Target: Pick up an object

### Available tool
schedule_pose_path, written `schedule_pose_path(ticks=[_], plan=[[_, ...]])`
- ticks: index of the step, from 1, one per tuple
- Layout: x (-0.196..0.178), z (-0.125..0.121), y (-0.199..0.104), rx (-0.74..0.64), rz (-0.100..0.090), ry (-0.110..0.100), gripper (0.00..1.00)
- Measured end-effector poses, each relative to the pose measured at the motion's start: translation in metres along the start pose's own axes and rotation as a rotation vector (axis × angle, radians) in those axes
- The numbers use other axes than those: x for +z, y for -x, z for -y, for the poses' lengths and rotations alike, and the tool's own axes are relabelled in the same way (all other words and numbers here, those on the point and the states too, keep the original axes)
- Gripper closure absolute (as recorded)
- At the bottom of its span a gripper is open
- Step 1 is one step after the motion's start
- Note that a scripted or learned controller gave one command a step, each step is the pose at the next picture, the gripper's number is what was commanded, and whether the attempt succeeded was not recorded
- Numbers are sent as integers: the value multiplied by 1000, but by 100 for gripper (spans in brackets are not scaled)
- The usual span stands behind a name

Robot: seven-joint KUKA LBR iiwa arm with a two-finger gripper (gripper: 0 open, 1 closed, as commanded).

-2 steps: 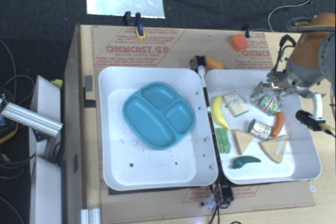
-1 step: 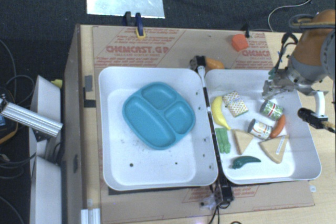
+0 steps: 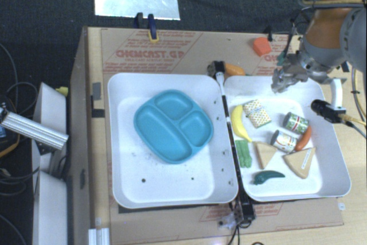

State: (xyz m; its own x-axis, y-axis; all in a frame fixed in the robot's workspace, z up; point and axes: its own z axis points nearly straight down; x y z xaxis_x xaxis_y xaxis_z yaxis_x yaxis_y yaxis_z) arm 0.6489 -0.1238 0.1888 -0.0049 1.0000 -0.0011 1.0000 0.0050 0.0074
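**A:** Camera view first: where is the arm?

**B:** At two o'clock, the grey arm with its orange band (image 3: 335, 0) reaches in from the right. Its metal jaws hang over the far rim of the right-hand shallow white bin (image 3: 330, 181). I cannot tell whether they are wide or narrow; nothing shows between them.

**A:** And the things to pick?

**B:** All lie in that right bin, around four o'clock: a yellow plastic banana (image 3: 239, 123) along its left wall, a checked yellow-and-white packet (image 3: 257, 113) just beside it, two small green-labelled tins (image 3: 296, 122), an orange carrot (image 3: 303, 137), a green bean pod (image 3: 244, 153), two tan bread wedges (image 3: 299, 162) and a dark green pepper (image 3: 268, 177).

**A:** The left bin?

**B:** It holds a blue divided plastic plate (image 3: 173, 125).
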Motion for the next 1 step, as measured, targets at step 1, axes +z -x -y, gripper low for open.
schedule_pose_path(ticks=[1], plan=[[4,-20,63,4,1,-4,100]])
